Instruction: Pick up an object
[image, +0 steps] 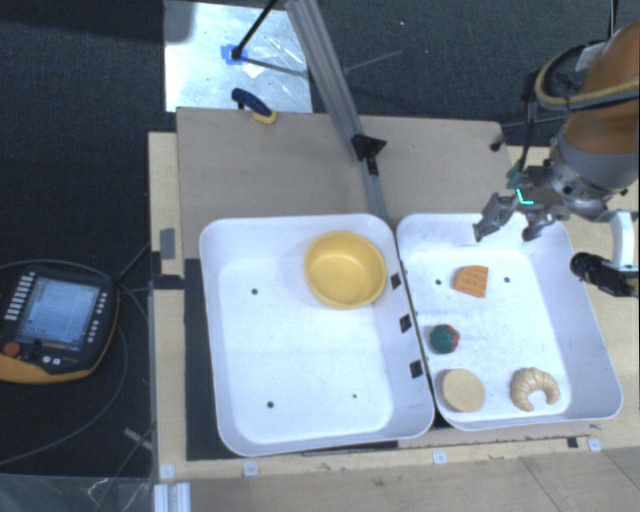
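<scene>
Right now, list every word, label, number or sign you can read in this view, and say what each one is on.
No text can be read.
Teach pendant left of the bench: its lit screen shows content, too small and blurred to read.
Tool: a small teal light, no lettering legible.
Yellow bowl, the food pieces and both white bins: no markings visible.

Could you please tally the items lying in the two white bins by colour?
Yellow: 1, the round yellow plastic bowl in the left bin.
Orange: 1, the orange wedge-shaped piece.
Green: 1, the small dark green ball.
Beige: 2, the flat round beige disc and the curved beige croissant.
Total: 5.
</scene>
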